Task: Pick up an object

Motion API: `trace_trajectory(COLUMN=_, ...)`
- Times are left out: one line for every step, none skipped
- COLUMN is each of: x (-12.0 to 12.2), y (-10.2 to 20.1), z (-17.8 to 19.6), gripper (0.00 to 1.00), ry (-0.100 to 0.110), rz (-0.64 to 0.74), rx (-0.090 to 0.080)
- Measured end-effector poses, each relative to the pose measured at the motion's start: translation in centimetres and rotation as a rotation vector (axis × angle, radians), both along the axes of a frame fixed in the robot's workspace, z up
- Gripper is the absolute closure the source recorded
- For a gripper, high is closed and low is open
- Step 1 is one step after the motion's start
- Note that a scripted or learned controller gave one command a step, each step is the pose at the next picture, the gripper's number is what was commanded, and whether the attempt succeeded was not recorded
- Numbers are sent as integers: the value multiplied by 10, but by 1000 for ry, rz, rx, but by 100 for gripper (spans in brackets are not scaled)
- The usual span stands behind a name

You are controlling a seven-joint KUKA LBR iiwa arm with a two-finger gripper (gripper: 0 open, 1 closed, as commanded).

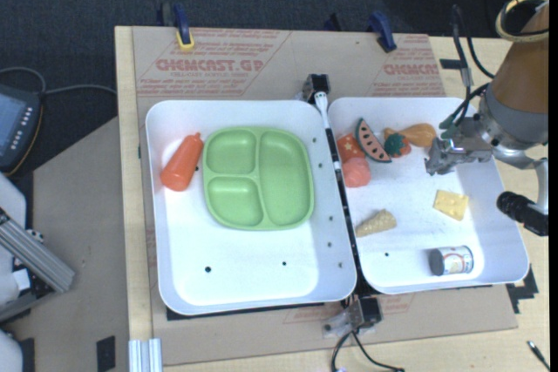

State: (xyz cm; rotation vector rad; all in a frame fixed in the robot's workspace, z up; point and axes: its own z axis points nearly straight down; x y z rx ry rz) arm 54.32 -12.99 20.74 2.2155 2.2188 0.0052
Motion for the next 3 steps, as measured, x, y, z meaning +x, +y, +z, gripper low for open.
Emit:
trace_trajectory(x=1, y=0, z=19, gripper=100, ry=2, rz=0, rx=0)
trace_trajectory(x=13, y=57, z=27, gripper=100, ry=3, rz=5, rx=3)
trace_trajectory(x=11, y=113, z=30, gripper=100, ry=7, rz=5, rx=4)
